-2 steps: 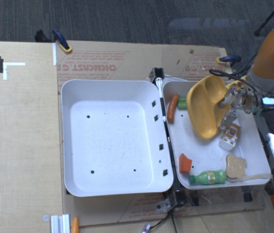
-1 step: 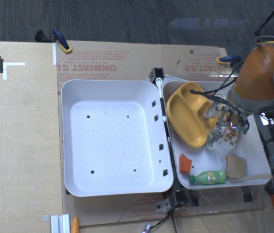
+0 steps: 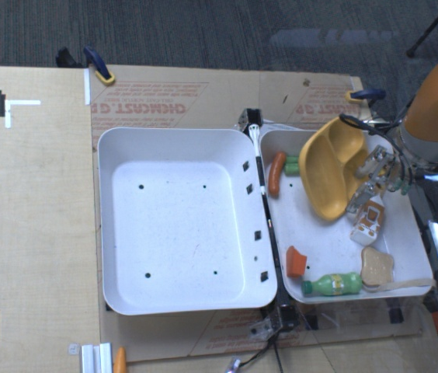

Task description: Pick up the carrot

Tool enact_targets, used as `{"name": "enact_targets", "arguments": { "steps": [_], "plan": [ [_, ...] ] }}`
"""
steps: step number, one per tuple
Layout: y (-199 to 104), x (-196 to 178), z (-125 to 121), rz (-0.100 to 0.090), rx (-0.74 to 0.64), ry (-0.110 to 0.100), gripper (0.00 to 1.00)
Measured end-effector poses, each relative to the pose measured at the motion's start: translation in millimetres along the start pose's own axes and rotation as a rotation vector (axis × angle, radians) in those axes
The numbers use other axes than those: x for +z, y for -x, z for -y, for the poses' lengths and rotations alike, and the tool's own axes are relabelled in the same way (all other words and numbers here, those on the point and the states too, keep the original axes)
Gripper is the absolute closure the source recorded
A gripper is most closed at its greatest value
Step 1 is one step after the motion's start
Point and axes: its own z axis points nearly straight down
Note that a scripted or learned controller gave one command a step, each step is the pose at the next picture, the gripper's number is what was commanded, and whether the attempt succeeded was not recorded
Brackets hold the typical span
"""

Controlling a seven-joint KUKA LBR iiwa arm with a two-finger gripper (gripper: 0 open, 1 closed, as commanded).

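Camera view: the carrot (image 3: 276, 173) lies in the right bin (image 3: 321, 257), hard against its left wall near the upper corner, with its long axis running roughly twelve to six o'clock and its green top at the twelve o'clock end. The claw (image 3: 368, 200) sits over the same bin toward its right side, so the carrot lies from it at about nine to ten o'clock, well apart. Between the two stands a tilted yellow bowl (image 3: 329, 176), just beside the claw and partly in front of it. How far the claw is open I cannot tell; the metal parts blur together there, and nothing can be made out held in it.

Judging by this, the coming move is a shift toward nine o'clock past the bowl, then a descent with the grip set across the carrot's short width. The bin wall touching the carrot may crowd one side of the grip.
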Motion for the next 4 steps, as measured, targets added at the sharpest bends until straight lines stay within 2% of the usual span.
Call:
{"name": "enact_targets", "arguments": {
  "steps": [1, 2, 3, 4],
  "plan": [
    [-61.7, 2.1, 8.8, -0.004, -0.063, -0.002, 0.0],
    [10.3, 0.0, -5.6, -0.014, -0.079, -0.004, 0.0],
    [-59.2, 1.8, 21.4, -0.003, -0.106, -0.001, 0.0],
    [-121.2, -5.8, -55.8, 0.018, -0.11, -0.015, 0.0]
  ]
}}
